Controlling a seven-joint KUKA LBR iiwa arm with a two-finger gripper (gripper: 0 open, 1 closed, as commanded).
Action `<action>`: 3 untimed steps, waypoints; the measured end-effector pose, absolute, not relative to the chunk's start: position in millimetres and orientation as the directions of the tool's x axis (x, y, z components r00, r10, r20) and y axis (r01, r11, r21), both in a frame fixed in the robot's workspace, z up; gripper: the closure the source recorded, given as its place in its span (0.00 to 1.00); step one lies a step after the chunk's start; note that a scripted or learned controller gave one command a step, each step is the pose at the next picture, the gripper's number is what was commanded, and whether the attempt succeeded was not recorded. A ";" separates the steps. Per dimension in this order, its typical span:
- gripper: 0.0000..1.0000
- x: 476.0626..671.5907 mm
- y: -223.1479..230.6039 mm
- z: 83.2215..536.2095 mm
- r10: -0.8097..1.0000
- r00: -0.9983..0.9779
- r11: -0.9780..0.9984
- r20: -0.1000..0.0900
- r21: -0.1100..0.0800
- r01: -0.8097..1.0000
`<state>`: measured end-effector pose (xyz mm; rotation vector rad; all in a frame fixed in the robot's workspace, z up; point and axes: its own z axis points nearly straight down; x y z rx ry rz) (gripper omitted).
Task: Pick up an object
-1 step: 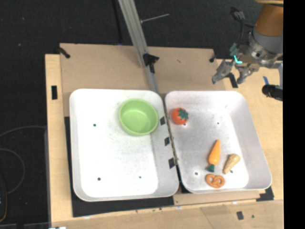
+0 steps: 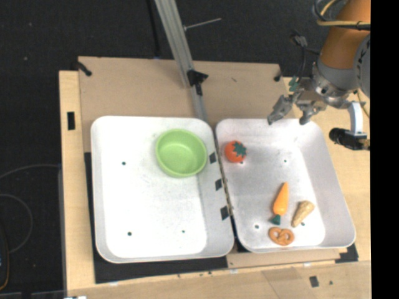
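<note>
Matt white plastic bins on a pale wooden bench; glossy green plastic bowl.

Arm reaching in from the right, gripper hanging with fingers spread apart, nothing between them.

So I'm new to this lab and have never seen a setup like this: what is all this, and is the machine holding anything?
You are looking down at a slant from one fixed camera above a bench. The grey and orange thing at the right is a robot arm, and its gripper has open jaws hovering over the far edge of the right bin, with nothing between them. That bin holds a toy tomato, a carrot, a tan piece and a pretzel. The left bin holds a green bowl.
</note>
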<state>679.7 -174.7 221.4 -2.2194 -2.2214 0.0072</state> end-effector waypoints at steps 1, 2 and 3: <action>0.00 681.8 -181.7 160.2 1.000 0.001 -0.001 -0.002 -0.005 1.000; 0.00 681.4 -183.2 110.2 1.000 0.002 -0.002 -0.003 -0.001 1.000; 1.00 683.1 -184.4 123.5 1.000 0.000 0.000 -0.007 0.005 1.000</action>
